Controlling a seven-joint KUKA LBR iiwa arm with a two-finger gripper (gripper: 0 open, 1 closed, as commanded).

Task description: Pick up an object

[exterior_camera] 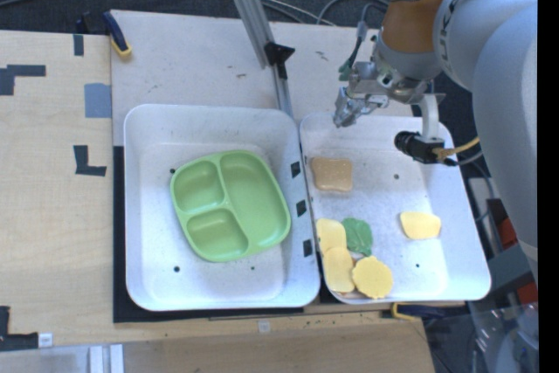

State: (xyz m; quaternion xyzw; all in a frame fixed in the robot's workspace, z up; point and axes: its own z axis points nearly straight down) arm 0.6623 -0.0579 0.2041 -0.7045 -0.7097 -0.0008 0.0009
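My gripper [347,115] hangs over the far left corner of the right bin [454,214], above and slightly right of a tan bread slice [332,174]. Nothing shows between its fingers. Further toward the front lie a green leaf-shaped piece [357,234], two yellow pieces [333,237] stacked along the bin's left wall, a round yellow piece [374,277] and a lone yellow piece [420,225] to the right.
The left bin [148,188] holds a green divided plate [230,205]. A slanted metal bar [249,0] reaches down to the bins' shared far edge. A black connector [419,146] on the arm hangs over the right bin's far side.
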